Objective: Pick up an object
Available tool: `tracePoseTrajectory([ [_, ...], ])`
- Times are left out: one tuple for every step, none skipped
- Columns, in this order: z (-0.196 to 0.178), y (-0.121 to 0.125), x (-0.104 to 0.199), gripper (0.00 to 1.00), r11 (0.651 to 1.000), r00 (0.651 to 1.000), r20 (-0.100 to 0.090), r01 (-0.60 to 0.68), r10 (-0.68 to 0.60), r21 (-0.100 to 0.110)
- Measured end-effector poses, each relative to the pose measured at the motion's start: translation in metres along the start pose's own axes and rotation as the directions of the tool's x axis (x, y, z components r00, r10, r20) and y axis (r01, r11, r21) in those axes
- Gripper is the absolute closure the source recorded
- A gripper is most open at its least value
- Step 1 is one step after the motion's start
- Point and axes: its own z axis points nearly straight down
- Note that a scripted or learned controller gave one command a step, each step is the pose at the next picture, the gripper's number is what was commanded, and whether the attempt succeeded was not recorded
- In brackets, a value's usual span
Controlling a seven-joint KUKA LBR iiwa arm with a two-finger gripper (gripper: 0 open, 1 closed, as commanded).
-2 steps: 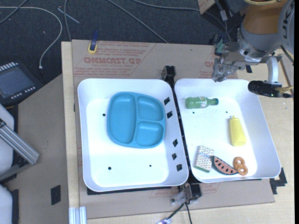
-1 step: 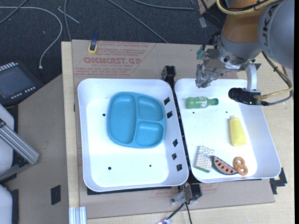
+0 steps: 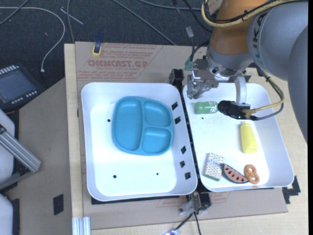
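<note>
From my remote seat, the biggest thing on screen is the grey arm with its orange band, reaching in from the far right. It hangs over the far left corner of the right bin. Under everything lies the cardboard-topped bench, carrying the two shallow white bins side by side, their inner walls touching down the middle.

The left bin holds a blue divided plate, lying flat a little far of the bin's centre, with three compartments facing up.

The gripper points down at the right bin's far left corner, close to the wall shared with the left bin. From this slant I cannot tell whether the claw is released or clenched, and I see nothing gripped in it.

The green piece lies on the bin floor just near of the gripper, lengthwise left to right. I cannot tell if the two touch.

A yellow bottle-shaped item lies to the right and nearer, well apart from the green piece. Along the near edge sit a watermelon slice toy, a small patterned block just to its left, and a pretzel toy just to its right.
</note>
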Motion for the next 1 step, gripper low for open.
tracePoseTrajectory([
  [-0.0063, -0.0053, 0.0489, 1.00, 1.000, 1.000, 0.000, 0.000, 0.000, -0.004],
])
